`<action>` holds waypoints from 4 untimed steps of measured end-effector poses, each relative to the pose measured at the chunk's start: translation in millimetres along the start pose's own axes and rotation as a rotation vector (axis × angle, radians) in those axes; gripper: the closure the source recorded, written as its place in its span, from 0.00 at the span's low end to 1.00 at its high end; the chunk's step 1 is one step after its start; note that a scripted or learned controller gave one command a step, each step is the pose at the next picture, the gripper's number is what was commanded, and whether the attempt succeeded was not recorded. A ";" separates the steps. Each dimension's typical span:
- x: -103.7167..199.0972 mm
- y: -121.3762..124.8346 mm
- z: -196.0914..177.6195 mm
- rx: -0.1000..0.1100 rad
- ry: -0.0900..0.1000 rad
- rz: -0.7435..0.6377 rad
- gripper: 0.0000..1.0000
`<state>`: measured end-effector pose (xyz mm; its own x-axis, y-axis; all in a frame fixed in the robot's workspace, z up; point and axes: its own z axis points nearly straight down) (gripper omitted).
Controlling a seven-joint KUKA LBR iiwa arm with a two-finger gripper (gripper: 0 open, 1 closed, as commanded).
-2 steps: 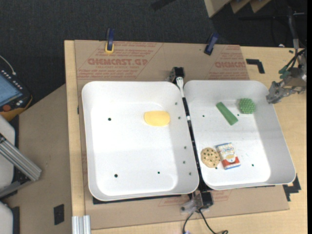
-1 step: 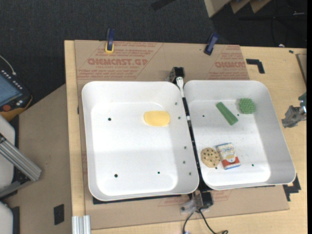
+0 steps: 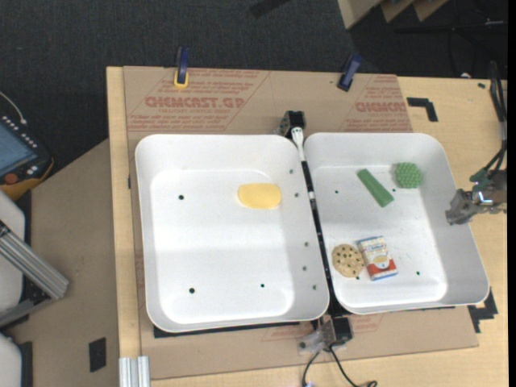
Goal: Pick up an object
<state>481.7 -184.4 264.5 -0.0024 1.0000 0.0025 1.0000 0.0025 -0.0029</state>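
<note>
The pincer, its state impossible to tell, sits at the right-hand shallow white plastic bin's outer rim, carrying nothing visible, so approach comes next, perhaps toward the knobbly green ball.

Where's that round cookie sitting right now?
The cookie lies in the right bin, near its front left corner, touching the small carton on its right.
</note>
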 end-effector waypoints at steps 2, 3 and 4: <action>6.3 2.3 -18.2 -0.010 -0.006 0.002 1.00; 27.9 -2.8 25.7 0.002 0.000 0.001 1.00; 18.4 -1.8 -14.9 -0.009 -0.005 0.003 1.00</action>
<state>480.0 -166.1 279.4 0.0002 1.0000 -0.0028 1.0000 -0.0002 0.0059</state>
